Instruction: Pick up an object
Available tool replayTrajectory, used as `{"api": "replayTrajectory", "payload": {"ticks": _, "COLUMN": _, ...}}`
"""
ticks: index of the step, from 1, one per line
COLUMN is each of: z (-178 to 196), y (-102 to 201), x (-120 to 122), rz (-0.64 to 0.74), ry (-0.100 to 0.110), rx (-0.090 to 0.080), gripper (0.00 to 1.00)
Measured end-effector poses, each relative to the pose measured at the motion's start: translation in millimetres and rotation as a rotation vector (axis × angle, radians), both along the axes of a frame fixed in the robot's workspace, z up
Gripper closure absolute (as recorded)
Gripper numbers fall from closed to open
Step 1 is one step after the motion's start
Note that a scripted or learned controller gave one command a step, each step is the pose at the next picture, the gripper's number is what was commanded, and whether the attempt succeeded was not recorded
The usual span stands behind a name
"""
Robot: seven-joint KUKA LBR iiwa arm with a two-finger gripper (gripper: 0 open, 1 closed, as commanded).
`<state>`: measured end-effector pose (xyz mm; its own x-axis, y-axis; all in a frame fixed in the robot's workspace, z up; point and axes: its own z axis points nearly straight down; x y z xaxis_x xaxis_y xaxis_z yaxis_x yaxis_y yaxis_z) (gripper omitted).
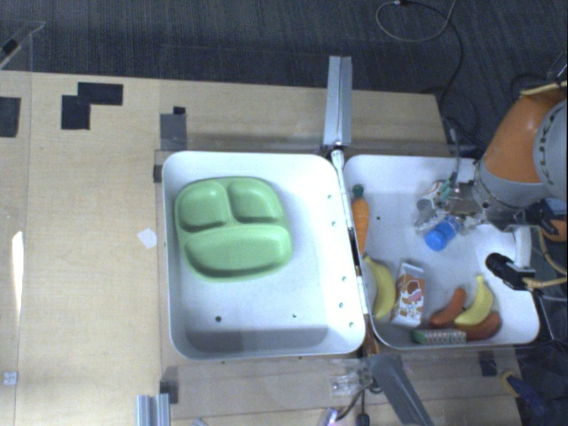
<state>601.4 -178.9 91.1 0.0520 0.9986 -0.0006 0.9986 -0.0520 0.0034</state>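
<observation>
My gripper (448, 209) hangs over the upper right part of the right bin (390, 180), on the grey arm with the orange band. A small blue object (437, 237) lies right under its tip, touching or nearly touching it. I cannot tell whether it is gripped. An orange carrot (359, 223) lies along the bin's left wall. A yellow banana (382, 287) and a small juice carton (409, 295) sit near the front left.
At the right bin's front right lie a red sausage-like piece (446, 306), a second banana (480, 301), a dark red item (480, 328) and a thin green item (439, 336). The left bin (257, 335) holds a green divided plate (233, 227).
</observation>
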Motion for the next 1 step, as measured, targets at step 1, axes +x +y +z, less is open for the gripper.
{"api": "replayTrajectory", "payload": {"ticks": 1, "z": 10.6, "y": 0.8, "x": 0.5, "rz": 0.001, "ry": -0.001, "rx": 0.0, "gripper": 1.0}}
